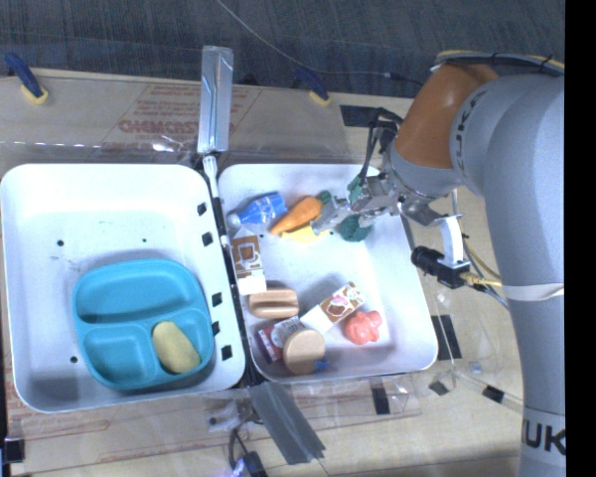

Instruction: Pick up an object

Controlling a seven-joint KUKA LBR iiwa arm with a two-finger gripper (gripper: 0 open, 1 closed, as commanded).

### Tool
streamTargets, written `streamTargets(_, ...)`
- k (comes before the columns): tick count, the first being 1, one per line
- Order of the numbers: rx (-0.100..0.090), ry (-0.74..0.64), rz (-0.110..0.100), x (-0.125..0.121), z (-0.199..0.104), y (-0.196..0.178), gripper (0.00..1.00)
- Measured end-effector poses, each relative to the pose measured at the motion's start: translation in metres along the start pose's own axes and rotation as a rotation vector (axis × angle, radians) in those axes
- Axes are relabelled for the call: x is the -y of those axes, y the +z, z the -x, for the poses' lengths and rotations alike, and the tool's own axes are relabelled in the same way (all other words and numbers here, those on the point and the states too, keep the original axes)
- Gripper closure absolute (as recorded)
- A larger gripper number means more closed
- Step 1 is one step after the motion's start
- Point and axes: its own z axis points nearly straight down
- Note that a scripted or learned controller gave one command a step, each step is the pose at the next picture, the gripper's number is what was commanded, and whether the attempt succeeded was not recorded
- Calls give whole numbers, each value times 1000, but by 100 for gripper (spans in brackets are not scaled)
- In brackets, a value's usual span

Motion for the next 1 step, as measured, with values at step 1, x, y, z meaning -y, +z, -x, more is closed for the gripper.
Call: streamTargets(1, -2, -46, 2, -23, -41, 44, 0)
